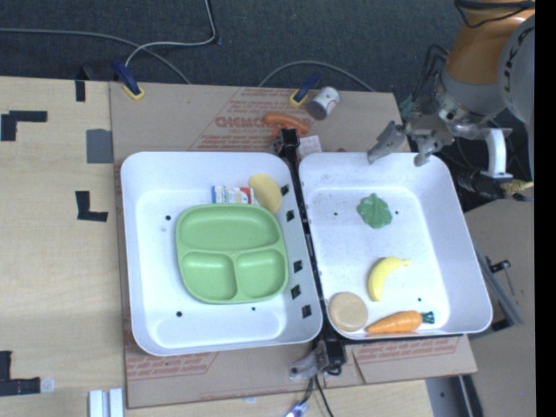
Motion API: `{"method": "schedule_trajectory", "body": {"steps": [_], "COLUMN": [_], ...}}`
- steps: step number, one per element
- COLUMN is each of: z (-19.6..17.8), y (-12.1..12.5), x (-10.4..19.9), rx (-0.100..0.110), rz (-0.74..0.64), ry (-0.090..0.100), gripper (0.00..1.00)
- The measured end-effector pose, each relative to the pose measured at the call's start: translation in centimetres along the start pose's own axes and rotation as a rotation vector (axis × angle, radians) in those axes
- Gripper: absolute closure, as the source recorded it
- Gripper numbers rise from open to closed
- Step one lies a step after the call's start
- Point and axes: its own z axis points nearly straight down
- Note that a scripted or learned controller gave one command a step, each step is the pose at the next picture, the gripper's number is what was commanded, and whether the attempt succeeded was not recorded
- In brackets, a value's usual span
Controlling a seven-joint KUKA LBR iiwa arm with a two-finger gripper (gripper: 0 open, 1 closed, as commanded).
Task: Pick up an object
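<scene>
From above, the right bin (439,233) serves as the landmark. The hand (401,143) hangs over its far rim, just outside the wall, with its two grey fingers (382,145) spread wide apart and nothing between them. The grey arm (486,50) with its orange band rises behind that far right corner.

Inside the right bin, the far half of the floor is bare white plastic around a small, bumpy green lump like a broccoli floret (375,211), which sits well clear of every wall. Toward the near side lies a smooth yellow banana (385,276), curved, its long axis running from near-left to far-right with the thin tip pointing far-right. Nearer still, an orange carrot (398,322) lies close along the near wall, its long axis nearly parallel to that wall, green stub toward the right. A flat, round tan disc (347,311) fills the near left corner, just beside the carrot's tip.

Left of the right bin, the left bin (143,233) holds a glossy green divided plate (233,253), with a yellow lemon-like piece (267,192) and a small printed box (231,195) behind it. Both bins rest on cardboard (174,111) on the table (43,233).
</scene>
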Motion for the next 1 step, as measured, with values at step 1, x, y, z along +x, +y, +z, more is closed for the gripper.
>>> {"method": "schedule_trajectory", "body": {"steps": [1], "z": [7.53], "y": [-2.73], "x": [-0.14], "rx": [0.002], "rz": [0.0], "ry": [0.0], "gripper": [0.0]}}
